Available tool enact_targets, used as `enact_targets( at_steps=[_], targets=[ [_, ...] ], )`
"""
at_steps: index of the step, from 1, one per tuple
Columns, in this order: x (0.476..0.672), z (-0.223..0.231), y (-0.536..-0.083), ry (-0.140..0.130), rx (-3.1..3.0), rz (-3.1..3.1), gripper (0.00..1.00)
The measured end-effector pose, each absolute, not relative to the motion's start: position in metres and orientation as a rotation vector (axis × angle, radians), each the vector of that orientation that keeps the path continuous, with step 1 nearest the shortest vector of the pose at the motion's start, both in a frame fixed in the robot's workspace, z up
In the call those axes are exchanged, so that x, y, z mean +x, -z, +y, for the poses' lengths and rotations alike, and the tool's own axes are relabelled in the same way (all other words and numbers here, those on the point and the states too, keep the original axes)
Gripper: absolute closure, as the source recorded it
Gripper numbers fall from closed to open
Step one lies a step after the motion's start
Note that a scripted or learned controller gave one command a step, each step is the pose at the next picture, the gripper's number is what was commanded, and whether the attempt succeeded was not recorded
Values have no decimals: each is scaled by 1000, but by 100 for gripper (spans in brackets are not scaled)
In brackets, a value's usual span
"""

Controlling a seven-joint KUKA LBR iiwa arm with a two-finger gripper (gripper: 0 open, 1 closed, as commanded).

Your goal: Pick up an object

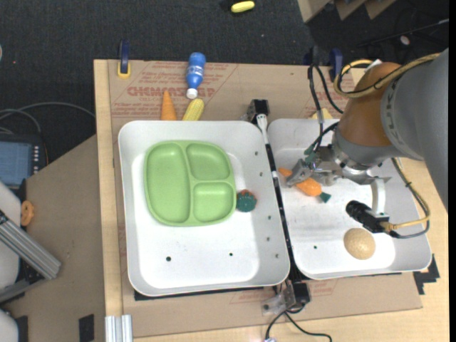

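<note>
Starting at the left of the frame, you are looking at the left bin. A green divided plate is lying in its upper half, and a small teal ball is sitting just beside the plate's right edge, near the wall between the bins. Both are lying well left of the hand, so you are better off leaving them alone.

Moving right across the divide, the right bin is holding the likely target. A small orange toy carrot is lying on its side in the bin's upper left part, with a teal bit at its right end that may be its leafy top. The hand is hovering directly over the carrot's upper edge. From this slanted view you cannot tell whether the hand is apart or together, or whether it is touching the carrot. Nothing is showing as gripped.

To do this step well, I judge you should be centring the hand over the carrot's thick middle. You should also be turning the wrist so the closing runs across its narrow width, and coming down almost to the bin floor before closing. The carrot looks smooth and tapered, so a grip near the tip is likely to squirt it out.

Further right and lower, a tan rounded object is resting toward the bin's lower right, well apart from the carrot and not crowding the approach. The grey arm is reaching in from the upper right.
</note>
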State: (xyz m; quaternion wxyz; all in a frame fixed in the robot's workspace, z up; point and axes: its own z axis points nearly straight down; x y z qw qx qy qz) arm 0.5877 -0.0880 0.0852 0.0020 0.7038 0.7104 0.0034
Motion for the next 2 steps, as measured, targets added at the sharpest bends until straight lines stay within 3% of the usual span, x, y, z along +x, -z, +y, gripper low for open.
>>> enact_targets(
  at_steps=[1, 2],
  targets=[
    [584, -94, -95, -3, 2219, 2219, 100],
    [534, 11, -189, -8, 2213, 2231, 100]
  ],
)
